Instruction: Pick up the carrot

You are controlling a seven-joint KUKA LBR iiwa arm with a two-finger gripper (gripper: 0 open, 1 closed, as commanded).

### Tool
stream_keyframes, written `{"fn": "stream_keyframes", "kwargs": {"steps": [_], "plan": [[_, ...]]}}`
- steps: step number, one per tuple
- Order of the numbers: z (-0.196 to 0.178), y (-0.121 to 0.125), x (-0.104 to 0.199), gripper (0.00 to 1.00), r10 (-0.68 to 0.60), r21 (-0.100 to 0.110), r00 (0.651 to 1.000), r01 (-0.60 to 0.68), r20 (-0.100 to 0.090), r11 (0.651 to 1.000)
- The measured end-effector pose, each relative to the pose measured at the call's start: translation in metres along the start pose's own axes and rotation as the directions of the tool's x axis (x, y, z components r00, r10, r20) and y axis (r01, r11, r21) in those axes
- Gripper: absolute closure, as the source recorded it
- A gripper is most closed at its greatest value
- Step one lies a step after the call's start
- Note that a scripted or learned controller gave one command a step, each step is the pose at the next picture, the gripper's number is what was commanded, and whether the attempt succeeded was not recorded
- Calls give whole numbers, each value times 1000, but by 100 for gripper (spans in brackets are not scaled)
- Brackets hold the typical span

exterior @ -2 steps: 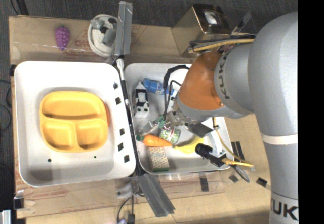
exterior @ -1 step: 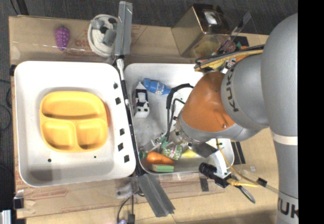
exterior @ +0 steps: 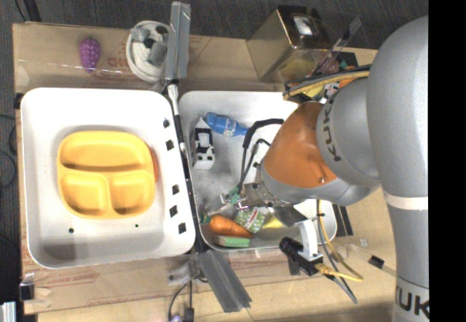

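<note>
The grey arm comes in from the right and bends down over the right bin, its orange band sitting above the bin's middle and the wrist pointing down toward the bin's near end. The jaws hang low over the clutter there, but the wrist hides them from above, so I cannot tell whether they are released or clenched, nor whether anything sits between them. The carrot lies in the near part of the right bin, orange, stretched left to right, just left of and nearer than the jaws; nothing shows it lifted. A green piece lies just nearer than the carrot, against the bin's near wall, and a green-and-white patterned item lies just beside the carrot's right end, with something yellow right of that. Farther back in the same bin are a blue object and a small black-and-white object, both well apart from the carrot. The left bin holds a yellow divided tray. On the surface beyond the left bin sit a purple grape-like cluster and a white coil, and a brown box stands beyond the right bin.
</note>
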State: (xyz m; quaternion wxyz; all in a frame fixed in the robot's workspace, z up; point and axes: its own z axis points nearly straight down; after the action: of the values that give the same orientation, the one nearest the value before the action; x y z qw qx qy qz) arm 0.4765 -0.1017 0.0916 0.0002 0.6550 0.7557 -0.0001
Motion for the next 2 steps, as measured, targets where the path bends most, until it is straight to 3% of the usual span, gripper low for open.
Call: {"fn": "stream_keyframes", "kwargs": {"steps": [1,2], "plan": [[0,2,5,0,160,-5,987,-160,3,987],[0,1,7,0,-102,2,995,102,-3,995]]}}
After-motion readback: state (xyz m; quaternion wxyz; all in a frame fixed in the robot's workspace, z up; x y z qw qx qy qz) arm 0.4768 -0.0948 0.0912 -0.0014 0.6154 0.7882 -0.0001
